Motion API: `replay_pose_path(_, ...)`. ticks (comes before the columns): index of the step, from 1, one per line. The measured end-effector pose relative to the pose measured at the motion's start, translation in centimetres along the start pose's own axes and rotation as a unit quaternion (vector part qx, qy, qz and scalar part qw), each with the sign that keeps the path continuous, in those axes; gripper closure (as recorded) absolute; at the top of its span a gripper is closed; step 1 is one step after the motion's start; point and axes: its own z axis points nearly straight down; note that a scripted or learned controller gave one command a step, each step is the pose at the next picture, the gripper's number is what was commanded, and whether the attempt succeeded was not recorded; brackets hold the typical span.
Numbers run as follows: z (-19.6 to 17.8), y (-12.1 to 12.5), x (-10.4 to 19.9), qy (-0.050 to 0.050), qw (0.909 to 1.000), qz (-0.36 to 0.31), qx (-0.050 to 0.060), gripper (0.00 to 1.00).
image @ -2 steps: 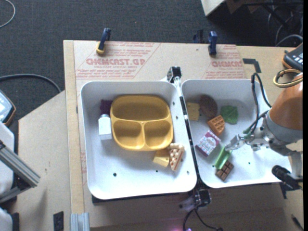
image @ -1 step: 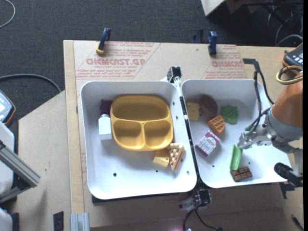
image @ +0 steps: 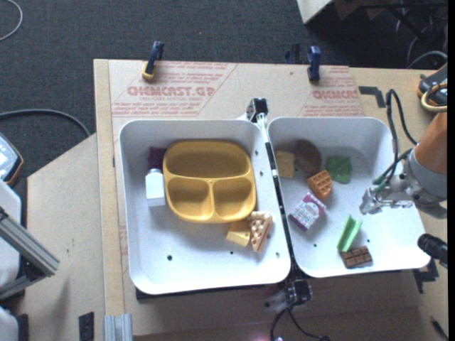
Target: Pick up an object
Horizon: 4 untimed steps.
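Observation:
My gripper (image: pixel 368 204) hangs over the right side of the right bin (image: pixel 370 130), reaching in from the right edge. A green stick (image: pixel 348 233) lies just below and left of it, apart from it. A chocolate bar (image: pixel 356 257) sits near the bin's front rim. Further left are a pink carton (image: pixel 307 212), a waffle (image: pixel 320 184), a green leaf-shaped piece (image: pixel 339 169), a brown cookie (image: pixel 308 155) and a pale yellow piece (image: pixel 285 163). Nothing shows in the gripper's grasp.
The left bin (image: pixel 135 247) holds a yellow divided plate (image: pixel 209 180), a white bottle (image: pixel 155 187), a purple item (image: pixel 156 155), a pizza slice (image: pixel 259 229) and a yellow wedge (image: pixel 238 238). Cables (image: pixel 394 119) run along the right bin's far right rim.

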Motion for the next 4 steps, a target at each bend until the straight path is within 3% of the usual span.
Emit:
replay_pose_path(1, -6.4, 0.1, 0.0, 0.000, 1.0000, 0.000, -0.002, 1.00)
replay_pose_path(2, -7.8, 0.2, 0.0, 0.000, 1.0000, 0.000, 0.001, 1.00)
replay_pose_path(4, -6.5, 9.0, 7.3, 0.001, 1.0000, -0.002, 0.000, 1.00)
